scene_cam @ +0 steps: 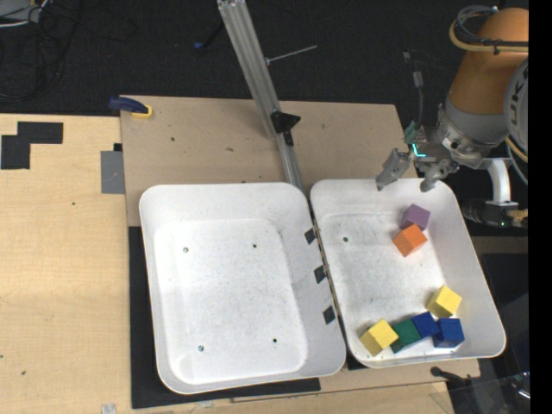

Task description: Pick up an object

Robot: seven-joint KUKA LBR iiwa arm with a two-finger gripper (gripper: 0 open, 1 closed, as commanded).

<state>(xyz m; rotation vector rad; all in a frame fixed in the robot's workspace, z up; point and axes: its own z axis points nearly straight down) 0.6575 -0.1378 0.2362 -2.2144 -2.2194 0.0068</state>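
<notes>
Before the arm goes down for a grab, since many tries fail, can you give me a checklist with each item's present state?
1. Fingers apart for a grasp: ok. The gripper is open, with nothing between its fingers.
2. Gripper above the right bin: ok, at its far edge.
3. Nearest targets free to take: ok. The purple block and orange block lie just below the gripper, touching each other.
4. Other blocks separate: not ok. Yellow block, green block, blue blocks are packed together at the near edge.
5. Gripper height over the blocks: cannot tell.

Pale wooden bench (52, 257) against a dark floor (129, 41)
</notes>
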